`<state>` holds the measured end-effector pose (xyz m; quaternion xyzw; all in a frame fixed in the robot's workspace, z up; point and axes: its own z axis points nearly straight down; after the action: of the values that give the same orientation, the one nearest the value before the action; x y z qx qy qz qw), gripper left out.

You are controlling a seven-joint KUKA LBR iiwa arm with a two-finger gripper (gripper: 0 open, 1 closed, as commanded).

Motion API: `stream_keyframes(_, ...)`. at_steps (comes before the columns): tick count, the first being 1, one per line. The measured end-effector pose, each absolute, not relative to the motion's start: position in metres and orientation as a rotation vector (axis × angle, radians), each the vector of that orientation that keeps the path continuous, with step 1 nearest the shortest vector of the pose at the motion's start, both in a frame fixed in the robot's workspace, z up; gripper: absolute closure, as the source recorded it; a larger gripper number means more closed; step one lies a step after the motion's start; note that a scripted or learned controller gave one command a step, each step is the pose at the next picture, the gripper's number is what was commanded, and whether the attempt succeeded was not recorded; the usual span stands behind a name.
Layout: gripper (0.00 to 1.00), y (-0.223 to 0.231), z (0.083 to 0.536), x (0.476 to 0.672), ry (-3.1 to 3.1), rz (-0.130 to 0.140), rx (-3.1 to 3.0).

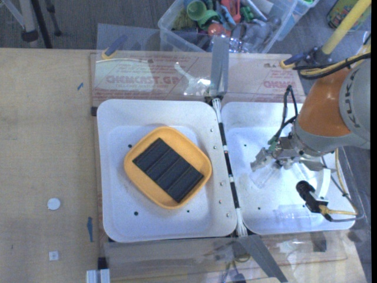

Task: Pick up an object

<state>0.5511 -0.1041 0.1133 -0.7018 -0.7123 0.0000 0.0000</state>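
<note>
Yellow and square with rounded corners, the dish (188,154) is the object to pick up; it lies flat in the left bin (115,217), turned cornerwise, with a black ribbed pad (168,170) set in its middle. The gripper (262,161) hangs over the right bin (259,211), close above the white floor near that bin's middle; whether it is open or closed cannot be told from this angle, and nothing can be seen in its hold. From the gripper, the dish sits well apart toward the view's left, across the ridge where the two bins meet; the orange band (324,108) of the arm rises behind the gripper, toward the view's right; a clear tub of coloured toys (235,10) stands far beyond both bins.
</note>
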Motion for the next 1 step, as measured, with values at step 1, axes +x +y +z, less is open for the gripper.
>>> stream_keyframes(1,0.0,-0.1154,0.2927,0.5493,-2.207,-0.001,-2.24)
